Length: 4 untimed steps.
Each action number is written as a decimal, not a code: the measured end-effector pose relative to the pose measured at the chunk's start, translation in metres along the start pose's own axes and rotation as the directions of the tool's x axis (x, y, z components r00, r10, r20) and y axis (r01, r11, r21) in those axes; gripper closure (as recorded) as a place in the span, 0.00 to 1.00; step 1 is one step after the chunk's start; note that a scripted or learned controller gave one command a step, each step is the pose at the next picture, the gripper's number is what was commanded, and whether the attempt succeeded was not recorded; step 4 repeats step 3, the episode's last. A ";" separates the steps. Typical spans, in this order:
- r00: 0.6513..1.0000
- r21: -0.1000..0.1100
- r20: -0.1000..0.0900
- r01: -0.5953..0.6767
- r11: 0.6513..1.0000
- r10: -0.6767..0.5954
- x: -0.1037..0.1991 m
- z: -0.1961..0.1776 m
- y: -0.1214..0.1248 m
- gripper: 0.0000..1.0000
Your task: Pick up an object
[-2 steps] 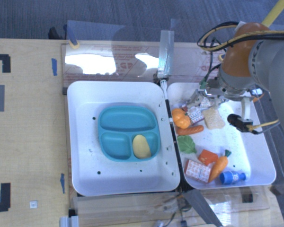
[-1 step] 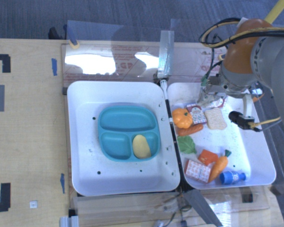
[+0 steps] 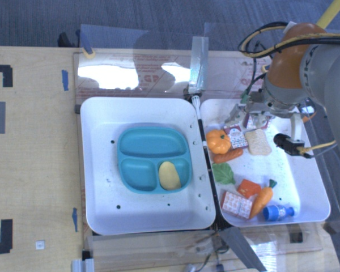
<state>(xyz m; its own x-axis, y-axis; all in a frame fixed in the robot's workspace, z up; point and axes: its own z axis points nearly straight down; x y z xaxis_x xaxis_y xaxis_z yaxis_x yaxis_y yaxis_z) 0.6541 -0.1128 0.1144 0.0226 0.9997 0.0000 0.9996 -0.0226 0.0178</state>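
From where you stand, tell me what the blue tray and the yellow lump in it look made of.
Blue tray: probably moulded plastic, smooth with a dull sheen, rounded compartment walls.
Yellow lump: likely a plastic or rubber toy food, matte and even-coloured; the exact material can't be told from here.

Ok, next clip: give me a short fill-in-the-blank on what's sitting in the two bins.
1. The blue divided tray sits in the ____ bin.
2. The yellow potato-like item lies in one of the tray's two ____ compartments.
3. The blue bottle lies beside the ____ carrot.
4. The tool is above the ____ bin.

Missing words: left; smaller; orange; right
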 end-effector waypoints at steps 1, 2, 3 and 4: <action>1.000 -0.002 0.001 0.024 1.000 -0.024 0.008 0.020 -0.011 0.00; 1.000 -0.007 0.004 0.022 1.000 -0.022 0.006 0.008 -0.010 1.00; 1.000 0.007 -0.003 0.015 1.000 -0.015 0.091 -0.076 0.015 1.00; 1.000 0.007 -0.003 0.015 1.000 -0.015 0.091 -0.076 0.015 1.00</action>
